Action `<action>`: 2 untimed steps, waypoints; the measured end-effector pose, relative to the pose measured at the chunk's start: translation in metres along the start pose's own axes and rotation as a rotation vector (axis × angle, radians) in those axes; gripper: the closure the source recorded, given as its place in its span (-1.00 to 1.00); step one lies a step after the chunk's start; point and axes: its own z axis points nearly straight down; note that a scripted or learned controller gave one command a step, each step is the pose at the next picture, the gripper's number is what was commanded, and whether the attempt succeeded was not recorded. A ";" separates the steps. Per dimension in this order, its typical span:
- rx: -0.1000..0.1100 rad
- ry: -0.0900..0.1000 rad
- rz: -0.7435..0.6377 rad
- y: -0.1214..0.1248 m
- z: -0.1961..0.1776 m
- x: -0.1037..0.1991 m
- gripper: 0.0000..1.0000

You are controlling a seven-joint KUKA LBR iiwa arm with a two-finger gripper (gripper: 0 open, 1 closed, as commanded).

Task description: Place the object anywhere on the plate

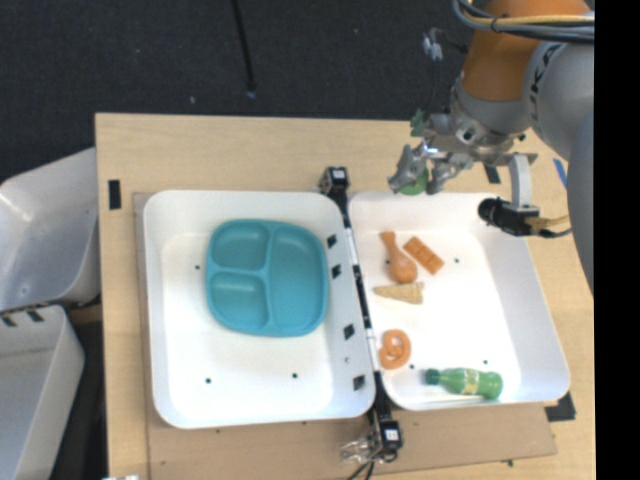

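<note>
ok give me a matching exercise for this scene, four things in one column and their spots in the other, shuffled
Things:
1. teal divided plate
2. green bottle
3. pretzel
4. gripper

Places:
A. lying near the front edge of the right bin
B. above the back edge of the right bin
C. in the left bin
D. in the right bin, close to the divider between the bins

Pairs: 1-C, 2-A, 3-D, 4-B
</note>
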 end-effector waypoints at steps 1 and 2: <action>0.002 0.000 0.001 -0.003 0.008 0.042 1.00; 0.000 0.002 -0.001 0.004 0.006 0.093 1.00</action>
